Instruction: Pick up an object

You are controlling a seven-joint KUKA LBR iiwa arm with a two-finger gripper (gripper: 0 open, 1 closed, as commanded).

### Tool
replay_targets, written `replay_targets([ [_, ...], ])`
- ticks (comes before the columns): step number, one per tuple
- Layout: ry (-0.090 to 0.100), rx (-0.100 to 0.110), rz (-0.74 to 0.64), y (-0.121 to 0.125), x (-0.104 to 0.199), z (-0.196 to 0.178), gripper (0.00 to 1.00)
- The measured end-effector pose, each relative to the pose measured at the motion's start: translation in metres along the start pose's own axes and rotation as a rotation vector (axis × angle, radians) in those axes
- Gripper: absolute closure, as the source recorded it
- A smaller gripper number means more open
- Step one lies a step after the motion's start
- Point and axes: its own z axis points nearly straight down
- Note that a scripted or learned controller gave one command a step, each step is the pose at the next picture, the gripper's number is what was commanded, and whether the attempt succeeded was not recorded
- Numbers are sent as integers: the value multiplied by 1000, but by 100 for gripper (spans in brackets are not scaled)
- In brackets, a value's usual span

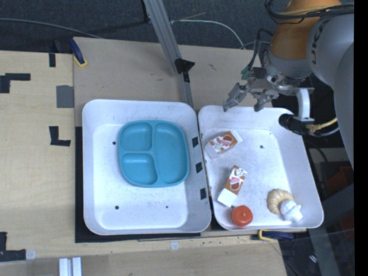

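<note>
Hovering over the right bin's (305,171) far edge, the pincer (248,99) is spread and holds nothing. The small carton (234,180) near the bin's middle looks light and stiff; grip its long flat sides.

The grey KUKA arm with its orange band (302,19) reaches in from the right edge of the view, wrist bent downward and toward the left. Its two-finger metal gripper (248,99) hangs at the arm's tip — fingers spread apart (a clear gap between the two dark tips), nothing between them — pointing down.
</note>
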Motion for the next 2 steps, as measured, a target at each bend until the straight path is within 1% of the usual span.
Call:
replay_targets([
  [1,-1,0,0,3,-4,46,0],
  [2,0,3,0,2,-2,111,0],
])
